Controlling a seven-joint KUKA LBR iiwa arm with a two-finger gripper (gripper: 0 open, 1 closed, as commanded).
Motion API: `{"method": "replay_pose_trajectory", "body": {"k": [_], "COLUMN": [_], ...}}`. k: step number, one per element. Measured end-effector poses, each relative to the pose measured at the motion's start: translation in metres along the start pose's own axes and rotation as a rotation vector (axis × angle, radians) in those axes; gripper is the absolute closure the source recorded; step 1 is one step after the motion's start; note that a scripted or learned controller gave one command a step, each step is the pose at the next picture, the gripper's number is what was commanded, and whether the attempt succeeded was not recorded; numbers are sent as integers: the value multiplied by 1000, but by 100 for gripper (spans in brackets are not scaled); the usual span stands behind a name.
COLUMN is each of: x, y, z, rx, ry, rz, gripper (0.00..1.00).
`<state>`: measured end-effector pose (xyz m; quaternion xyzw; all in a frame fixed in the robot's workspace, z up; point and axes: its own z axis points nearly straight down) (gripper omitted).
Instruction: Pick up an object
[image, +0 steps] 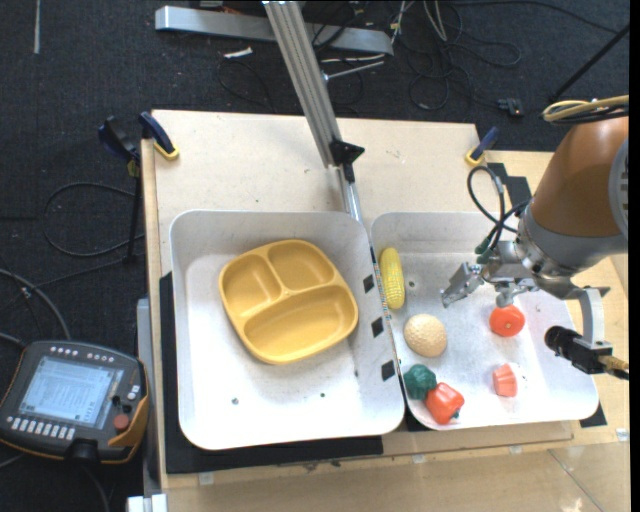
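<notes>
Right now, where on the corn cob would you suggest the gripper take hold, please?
I would grip the corn cob across its middle, coming from above. It lies flat, lengthwise along the right bin's left wall, so fingers should straddle its narrow width, though the wall side looks tight.

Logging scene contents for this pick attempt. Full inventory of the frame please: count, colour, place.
divided plate: 1, yellow, in the left bin
left bin: 1, white, left half of the bench
right bin: 1, white, right half of the bench
corn cob: 1, yellow, right bin, by its left wall
round beige item: 1, tan, right bin, below the corn cob
green item: 1, dark green, right bin, lower left
red pepper-like item: 1, red, beside the green item
tomato-like item: 1, red-orange, right bin centre
small pink-red item: 1, right bin, lower right
teach pendant: 1, grey, floor at left
arm: 1, grey with orange band, from the right
gripper: 1, over the right bin
</notes>
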<state>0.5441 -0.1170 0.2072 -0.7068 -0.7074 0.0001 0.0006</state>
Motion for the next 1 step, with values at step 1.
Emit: {"method": "replay_pose_trajectory", "body": {"k": [1], "x": [67], "y": [24], "z": [9], "rx": [-2], "ry": [2], "rz": [-8], "gripper": [0]}}
